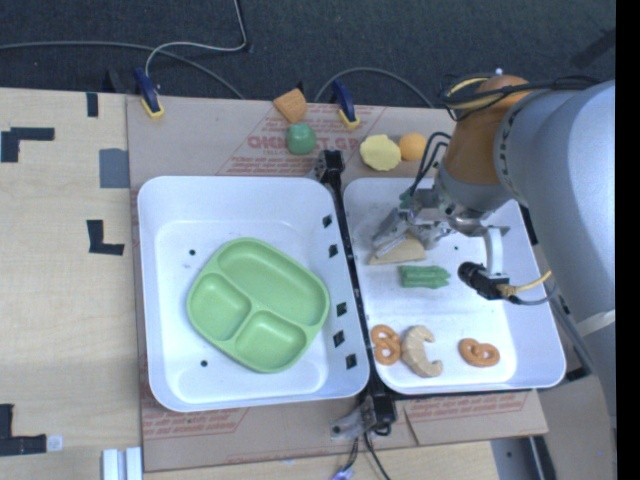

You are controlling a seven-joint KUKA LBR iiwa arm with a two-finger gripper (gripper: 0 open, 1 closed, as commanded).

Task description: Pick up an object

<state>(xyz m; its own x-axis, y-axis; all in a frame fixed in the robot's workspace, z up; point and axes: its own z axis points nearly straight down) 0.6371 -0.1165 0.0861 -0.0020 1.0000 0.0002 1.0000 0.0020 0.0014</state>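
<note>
Down low, jaws (pixel 398 236) over beige wedge (pixel 400 253)

red printed lettering on cardboard sheet (pixel 262 144), upside down, too blurred to read

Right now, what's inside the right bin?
In the right bin: a green piece, two pretzels, a tan curved piece and a pale wedge under the gripper. The arm covers the bin's far corner.
</note>
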